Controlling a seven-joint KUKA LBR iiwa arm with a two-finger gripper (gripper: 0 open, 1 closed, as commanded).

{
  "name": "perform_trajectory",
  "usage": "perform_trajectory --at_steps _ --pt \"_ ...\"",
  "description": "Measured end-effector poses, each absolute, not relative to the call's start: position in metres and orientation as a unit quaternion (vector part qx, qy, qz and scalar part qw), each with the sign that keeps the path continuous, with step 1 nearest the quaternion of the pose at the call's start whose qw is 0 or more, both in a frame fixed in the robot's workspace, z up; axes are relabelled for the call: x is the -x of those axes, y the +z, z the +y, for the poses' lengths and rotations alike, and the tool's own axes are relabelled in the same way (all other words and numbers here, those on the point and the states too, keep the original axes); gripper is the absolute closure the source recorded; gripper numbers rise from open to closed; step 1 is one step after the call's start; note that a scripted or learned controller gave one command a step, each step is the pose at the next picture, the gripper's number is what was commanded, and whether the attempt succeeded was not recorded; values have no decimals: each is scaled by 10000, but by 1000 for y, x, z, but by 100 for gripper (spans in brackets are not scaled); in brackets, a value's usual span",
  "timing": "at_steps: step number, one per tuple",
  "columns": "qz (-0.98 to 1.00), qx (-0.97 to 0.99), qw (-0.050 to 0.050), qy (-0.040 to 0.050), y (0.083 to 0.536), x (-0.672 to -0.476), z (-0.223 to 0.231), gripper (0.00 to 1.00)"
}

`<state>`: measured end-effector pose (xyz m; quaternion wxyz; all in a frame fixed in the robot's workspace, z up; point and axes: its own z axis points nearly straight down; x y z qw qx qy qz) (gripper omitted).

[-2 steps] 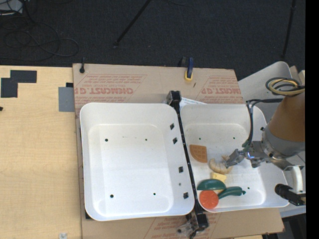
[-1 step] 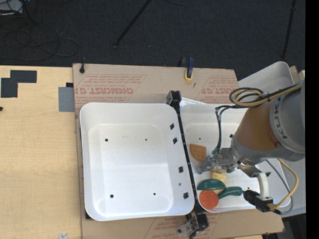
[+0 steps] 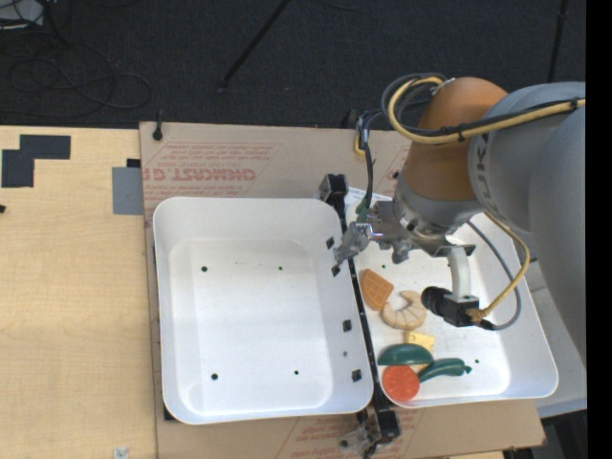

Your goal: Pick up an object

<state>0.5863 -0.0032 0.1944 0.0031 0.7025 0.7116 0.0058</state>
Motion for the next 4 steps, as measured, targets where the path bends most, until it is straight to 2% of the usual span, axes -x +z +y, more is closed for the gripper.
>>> perform_trajectory --at_steps 1,2,4 --pt "7090 -7052 44 61 429 -581 42 0" --pt "7101 -7041 -10 -25 428 -580 42 100" --pt "7097 -7045 -1 -6 459 -568 40 100"
